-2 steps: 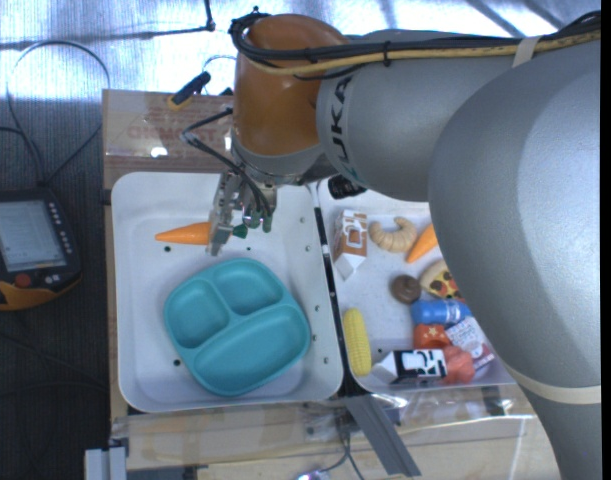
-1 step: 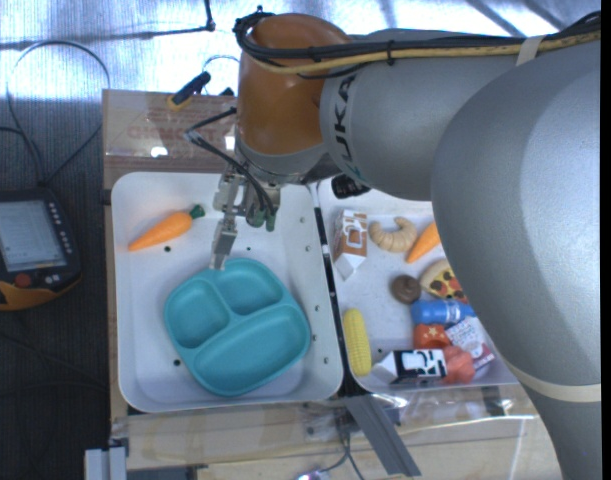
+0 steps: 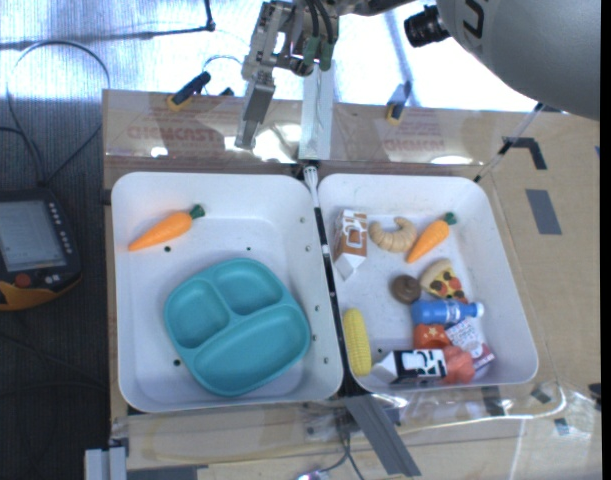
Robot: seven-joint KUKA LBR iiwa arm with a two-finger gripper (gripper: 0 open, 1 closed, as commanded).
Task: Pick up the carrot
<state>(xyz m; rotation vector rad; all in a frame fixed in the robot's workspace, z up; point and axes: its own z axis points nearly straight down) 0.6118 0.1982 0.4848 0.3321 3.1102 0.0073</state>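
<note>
Two orange carrots with green tops are in view. One carrot (image 3: 165,229) lies in the far left corner of the left bin (image 3: 125,298). The other carrot (image 3: 429,238) lies near the far wall of the right bin (image 3: 510,298), next to a croissant (image 3: 393,234). My gripper (image 3: 277,146) hangs high above the far rim where the two bins meet, well apart from both carrots. It is open, its two long fingers (image 3: 253,113) spread wide with nothing between them.
A teal divided plate (image 3: 237,323) fills the near part of the left bin. The right bin also holds a snack packet (image 3: 351,236), corn cob (image 3: 356,340), pizza slice (image 3: 443,281), brown cookie (image 3: 405,288), blue bottle (image 3: 445,312) and a carton (image 3: 418,365).
</note>
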